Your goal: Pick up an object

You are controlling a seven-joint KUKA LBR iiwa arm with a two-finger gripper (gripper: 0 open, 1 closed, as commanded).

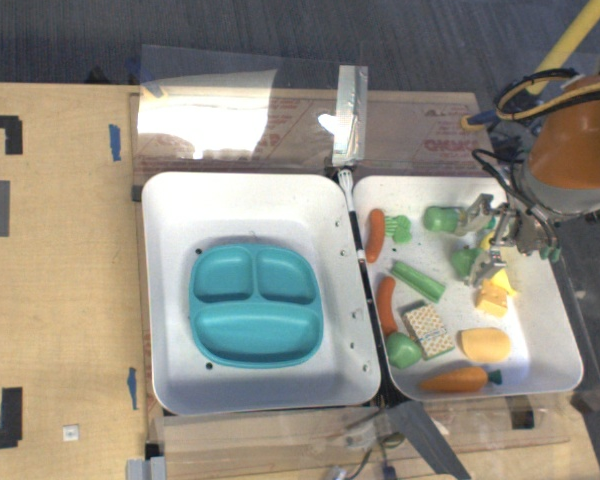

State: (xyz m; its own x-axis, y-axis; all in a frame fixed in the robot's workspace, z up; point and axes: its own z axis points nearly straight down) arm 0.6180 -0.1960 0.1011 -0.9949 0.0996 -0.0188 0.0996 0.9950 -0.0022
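Gripper (492, 240) hangs low over the right bin (555, 368), presumably lining up a grab near the cheese (494, 295); can't tell its jaw state.

Grey arm reaching in from the right (orange band above wrist), hand (492, 243) pointed down, low

Bench count
2 white bins (160, 208), 1 teal divided plate (256, 303), roughly 10 toy food pieces (418, 280), some overlapping.
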